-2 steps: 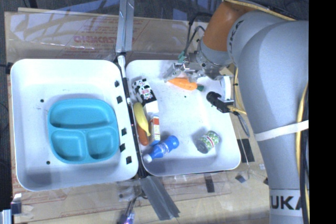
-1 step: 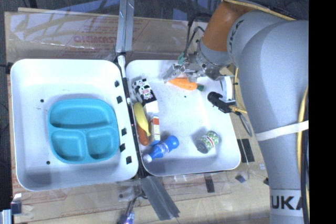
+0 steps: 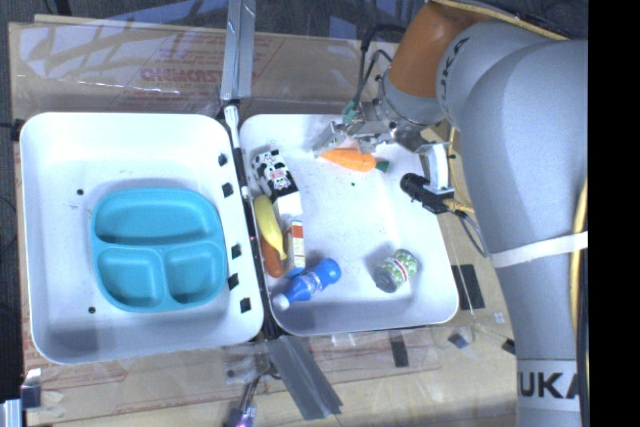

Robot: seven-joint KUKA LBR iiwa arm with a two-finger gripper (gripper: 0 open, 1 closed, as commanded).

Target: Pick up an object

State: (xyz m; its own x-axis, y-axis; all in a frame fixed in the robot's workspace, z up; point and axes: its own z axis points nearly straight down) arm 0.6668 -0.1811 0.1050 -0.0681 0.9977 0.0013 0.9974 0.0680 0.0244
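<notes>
Here the metal two-finger gripper (image 3: 350,130) hovers at the small orange plastic carrot (image 3: 352,159) near the right white bin's (image 3: 425,310) far wall; finger state unclear. Carrot probably light, stiff, slippery: pinch across its thick middle.

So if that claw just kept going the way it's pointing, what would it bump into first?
Most likely the orange carrot, lying just below the claw near the far edge of the right bin. The claw points down towards it, though one slanted view leaves the exact line and height uncertain.
</notes>
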